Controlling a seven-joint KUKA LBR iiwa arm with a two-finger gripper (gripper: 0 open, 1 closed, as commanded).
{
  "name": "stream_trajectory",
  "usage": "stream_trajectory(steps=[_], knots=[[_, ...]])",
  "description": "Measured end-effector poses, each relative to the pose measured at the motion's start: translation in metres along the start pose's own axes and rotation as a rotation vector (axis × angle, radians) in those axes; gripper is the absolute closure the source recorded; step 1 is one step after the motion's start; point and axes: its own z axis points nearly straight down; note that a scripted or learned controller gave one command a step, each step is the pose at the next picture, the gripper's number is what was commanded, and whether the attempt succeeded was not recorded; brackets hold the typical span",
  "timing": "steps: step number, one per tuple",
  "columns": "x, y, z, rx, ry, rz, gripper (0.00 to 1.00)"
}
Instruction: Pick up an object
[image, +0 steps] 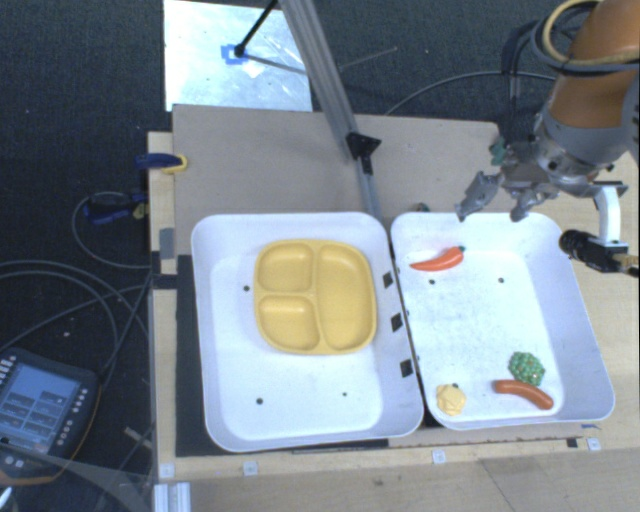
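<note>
Above the right bin (585, 330), fingers (474, 203) seemingly spread, gripping nothing, chili pepper (438, 260) below

Two bins (300, 420), one plate (315, 297), perhaps four toys (437, 260).

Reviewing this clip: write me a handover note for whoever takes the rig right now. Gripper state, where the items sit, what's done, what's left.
Gripper: open, nothing between its fingers, poised over the far edge of the right bin.
Right bin holds the red chili pepper near the far left corner, and, along the near side, the green broccoli piece, the orange-red sausage and the small yellow item.
Left bin holds the yellow divided plate.
Done: nothing lifted so far.
Left: descend, close on one object and lift it. The chili pepper lies closest to the gripper and is probably the easiest target.
</note>
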Motion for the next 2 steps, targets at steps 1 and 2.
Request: stream_trajectory(steps=[1,2], knots=[[0.000,0.000,0.000,0.000,0.000,0.001,0.00],[-0.003,0.000,0.062,0.006,-0.001,0.006,0.00]])
